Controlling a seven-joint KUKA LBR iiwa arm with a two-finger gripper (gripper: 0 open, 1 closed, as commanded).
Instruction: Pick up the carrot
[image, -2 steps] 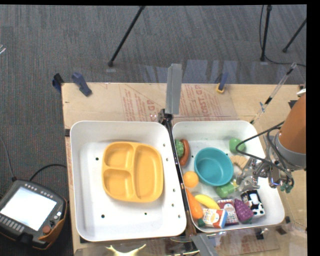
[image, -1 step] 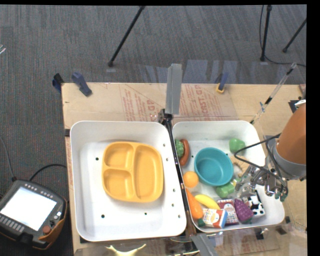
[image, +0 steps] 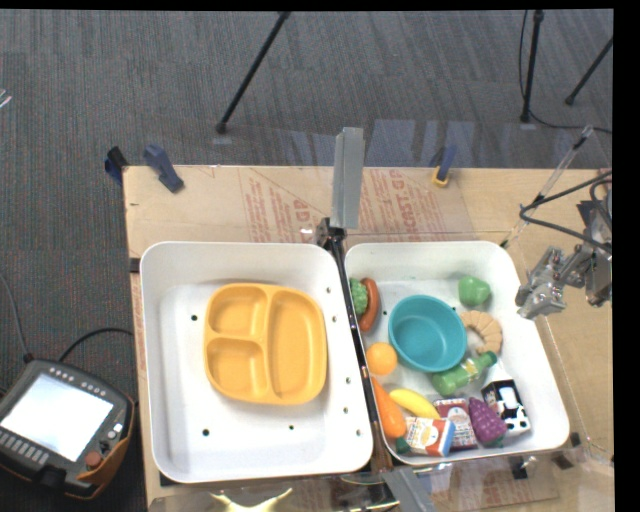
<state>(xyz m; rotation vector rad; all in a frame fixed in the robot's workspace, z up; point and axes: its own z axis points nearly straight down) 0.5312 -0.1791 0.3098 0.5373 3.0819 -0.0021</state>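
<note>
The carrot is a small orange cone lying along the left wall of the right bin, near the front, between an orange ball and a banana. My gripper hangs at the right rim of that bin, far right of the carrot and apart from it. Nothing can be seen in the gripper.
The right bin also holds a teal bowl, a green pepper, a burger, a green bottle, grapes and small cartons. A yellow divided plate lies in the left bin. A tablet sits at the lower left.
</note>
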